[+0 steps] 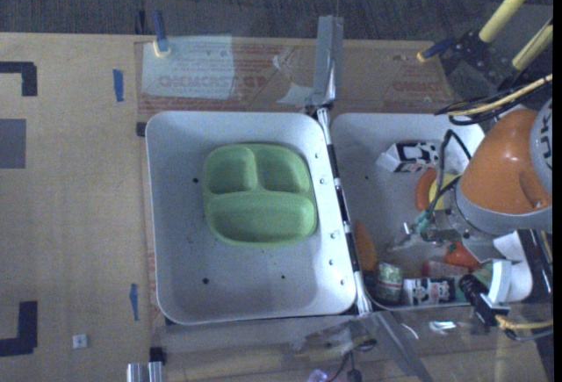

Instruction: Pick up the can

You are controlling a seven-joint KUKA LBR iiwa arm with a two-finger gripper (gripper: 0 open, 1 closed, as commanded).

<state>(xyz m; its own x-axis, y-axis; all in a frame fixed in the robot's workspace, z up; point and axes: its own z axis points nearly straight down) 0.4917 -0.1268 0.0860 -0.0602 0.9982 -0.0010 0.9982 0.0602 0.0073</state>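
In the lower right of the frame, the small green-labelled metal can (389, 280) lies at the right white bin's (360, 143) near edge, beside a carton. Gripper (428, 231) hovers above; opening: cannot tell. Can likely light, rigid, slippery; grip across its round sides.

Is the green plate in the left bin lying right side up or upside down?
Right side up. The green plate shows its three hollow sections facing the camera, and it lies flat on the left bin floor.

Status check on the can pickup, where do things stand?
End effector low in right bin, grip state unclear. Can lying at bin's near edge, not held. Carton beside it, clutter close around.
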